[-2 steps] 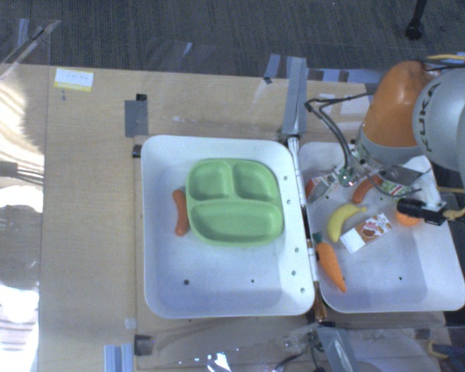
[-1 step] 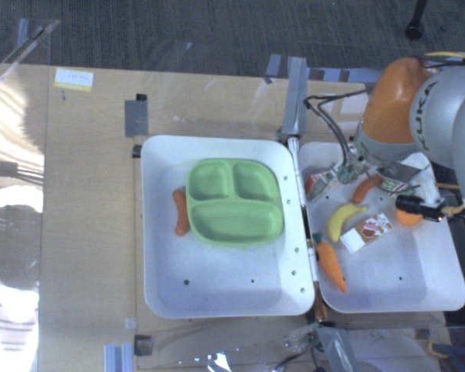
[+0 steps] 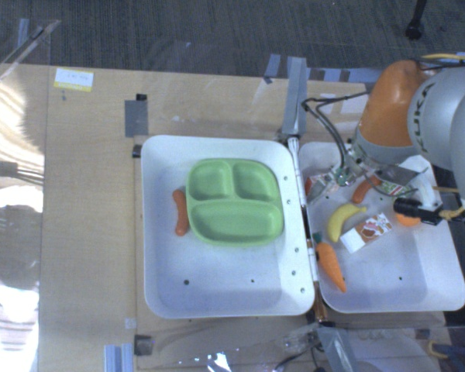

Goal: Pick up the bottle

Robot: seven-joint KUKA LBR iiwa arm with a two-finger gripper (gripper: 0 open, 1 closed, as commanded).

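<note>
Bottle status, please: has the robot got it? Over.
Gripper over right bin, far side. Bottle lying there, apart from gripper. Banana right beside it.

Even, fairly bright light falls from above, and the two white bins (image 3: 217, 285) cast only faint, soft shadows at their rims. Strong glare washes out the bench (image 3: 77, 231) at nine o'clock, with streaky reflections on a clear sheet (image 3: 15, 169) there. The floor (image 3: 217, 14) at twelve o'clock stays dim. The picture is slightly soft and grainy, and small objects blur together.
</note>
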